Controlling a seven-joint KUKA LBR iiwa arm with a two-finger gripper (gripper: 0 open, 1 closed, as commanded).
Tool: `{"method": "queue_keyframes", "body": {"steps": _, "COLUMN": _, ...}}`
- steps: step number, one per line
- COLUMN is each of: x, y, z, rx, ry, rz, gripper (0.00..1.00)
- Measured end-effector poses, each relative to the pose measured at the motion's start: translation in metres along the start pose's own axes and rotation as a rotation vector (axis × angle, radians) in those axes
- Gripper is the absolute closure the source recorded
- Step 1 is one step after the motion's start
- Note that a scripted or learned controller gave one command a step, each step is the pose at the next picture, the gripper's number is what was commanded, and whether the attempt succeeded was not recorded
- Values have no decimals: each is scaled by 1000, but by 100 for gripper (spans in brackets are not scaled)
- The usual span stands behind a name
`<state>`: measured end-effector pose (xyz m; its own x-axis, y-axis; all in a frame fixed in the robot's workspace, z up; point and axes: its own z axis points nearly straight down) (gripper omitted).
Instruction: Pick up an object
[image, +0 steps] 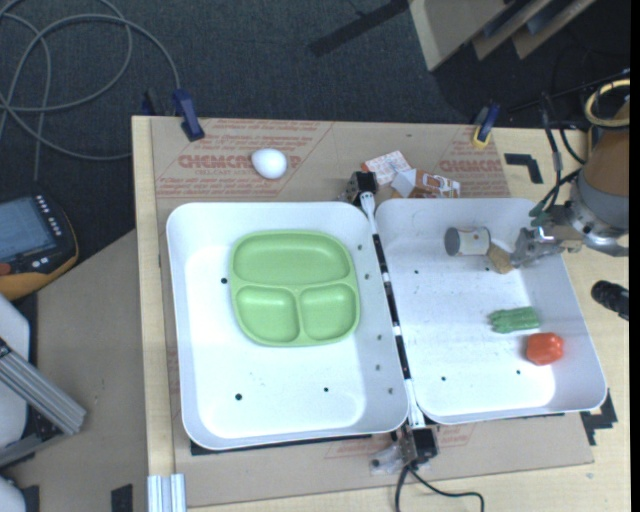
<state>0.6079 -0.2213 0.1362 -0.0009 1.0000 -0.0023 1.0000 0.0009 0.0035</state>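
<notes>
White bins (200, 330) — two (four objects right) — one green plate (295, 286).

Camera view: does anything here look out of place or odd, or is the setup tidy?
Mostly tidy. A white egg-like ball lies on the cardboard behind the left bin, outside both bins. Crumpled wrappers sit behind the right bin. Inside that bin lie a grey cylinder, a green item and a red one.
</notes>
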Motion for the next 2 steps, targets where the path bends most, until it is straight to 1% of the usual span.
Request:
{"method": "queue_keyframes", "body": {"steps": 1, "x": 0, "y": 0, "z": 1, "rx": 1, "ry": 0, "rz": 0, "gripper": 0}}
{"method": "queue_keyframes", "body": {"steps": 2, "x": 3, "y": -53, "z": 53, "rx": 8, "ry": 13, "rz": -4, "gripper": 0}}
